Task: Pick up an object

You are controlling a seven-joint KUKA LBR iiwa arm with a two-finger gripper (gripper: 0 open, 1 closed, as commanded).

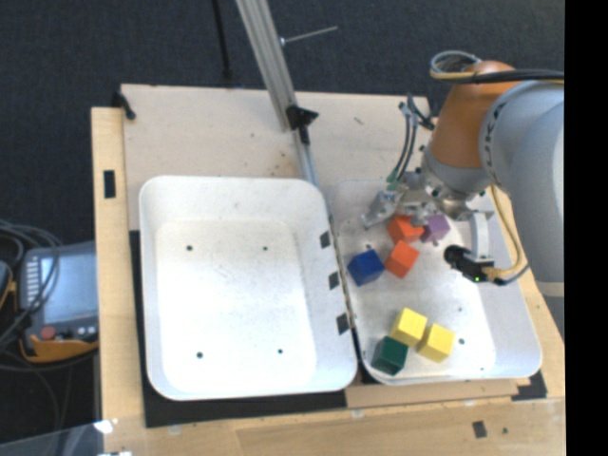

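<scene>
Reaching: the gripper (pixel 410 209) hangs low over the far end of the right bin (pixel 503 335), its arm (pixel 513 141) entering from the view's right, which suits a straight-down grab at the loose blocks.
Gripper state: cannot tell; the wrist and cabling hide how it is set, and no block can be seen caught in it.
Likely target: an orange block (pixel 407 227) sits directly under the gripper, partly covered by it, so contact cannot be judged.
Close neighbours: a second orange block (pixel 402 257) lies just below the gripper toward the viewer, a purple block (pixel 436 226) just to its right side, and a blue block (pixel 365 267) near it on the left, beside the bin wall. This crowding may jostle the target.
Farther blocks: two yellow blocks (pixel 411 326) (pixel 438 341) and a green block (pixel 389 354) cluster well apart from the gripper, at the bin's near end.
Left bin (pixel 237 193): well away to the gripper's left, likely the drop side.
Progress: judged as the grasp attempt, lift not yet made.
</scene>
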